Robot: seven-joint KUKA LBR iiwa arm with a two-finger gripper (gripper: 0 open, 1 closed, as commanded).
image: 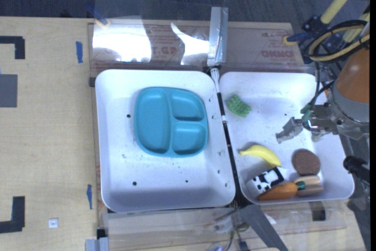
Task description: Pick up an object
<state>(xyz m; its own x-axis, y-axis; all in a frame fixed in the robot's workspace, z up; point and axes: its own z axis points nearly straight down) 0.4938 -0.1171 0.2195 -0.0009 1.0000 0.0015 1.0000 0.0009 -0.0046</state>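
Two white bins side by side on table (41,126); left bin (111,126) at frame centre, right bin (282,82) toward right edge. Blue divided plate (171,121) flat in left bin, near its middle. In right bin: green leafy piece (238,105) at upper left; yellow banana (261,154) lower centre; black-and-white toy (267,179) just below banana; orange carrot (281,190) along bottom wall, touching toy; brown round disc (306,162) at lower right, close above carrot. Tool (289,130) over right bin's middle right, above and left of disc, apart from all objects; fingers spread, released, nothing between them. Arm (352,91) entering from right edge.
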